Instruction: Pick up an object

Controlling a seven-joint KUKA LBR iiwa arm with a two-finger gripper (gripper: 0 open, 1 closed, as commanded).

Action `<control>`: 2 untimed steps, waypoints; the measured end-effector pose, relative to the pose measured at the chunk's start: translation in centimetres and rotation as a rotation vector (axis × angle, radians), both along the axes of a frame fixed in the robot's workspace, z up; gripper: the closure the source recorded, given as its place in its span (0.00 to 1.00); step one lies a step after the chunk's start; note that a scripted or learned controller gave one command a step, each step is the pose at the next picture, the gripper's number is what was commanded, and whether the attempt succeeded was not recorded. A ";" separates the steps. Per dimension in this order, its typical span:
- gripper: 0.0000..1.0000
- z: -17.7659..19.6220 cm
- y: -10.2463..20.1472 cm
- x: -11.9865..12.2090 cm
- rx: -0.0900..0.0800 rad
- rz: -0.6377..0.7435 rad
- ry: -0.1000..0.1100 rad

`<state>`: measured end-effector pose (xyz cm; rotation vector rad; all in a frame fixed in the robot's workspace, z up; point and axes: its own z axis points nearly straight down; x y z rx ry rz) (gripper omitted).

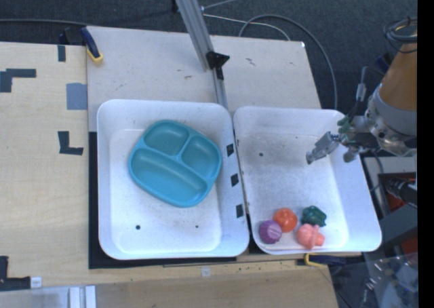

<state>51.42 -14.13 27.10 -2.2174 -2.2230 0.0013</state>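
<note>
White plastic makes up the two biggest things on my bench: the left bin (108, 184) and the right bin (359, 205), butted side by side so the arm can reach either one. Inside the left bin lies a blue divided plate (175, 162), flat and slightly turned, well apart from anything I would try to lift. The arm (400, 96) comes in from the right, its orange band above the wrist, and it hangs over the right bin's upper right part.

The gripper (332, 147) sits out over that bin's floor with its two fingers spread apart, and I see nothing between them. I judge it is placed there ready to descend, not holding.

The things worth picking sit clustered in the right bin's near corner, likely slid there against the wall: a pink object (310, 235), a dark green object (313, 216), an orange ball (285, 219) and a purple ball (270, 232), packed close. The gripper is well apart from them, so I reckon it must travel toward that corner first.
</note>
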 end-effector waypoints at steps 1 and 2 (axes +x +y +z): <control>0.00 0.0 0.0 0.0 0.000 0.000 0.000; 0.00 -4.6 0.1 0.6 -0.001 -0.001 0.004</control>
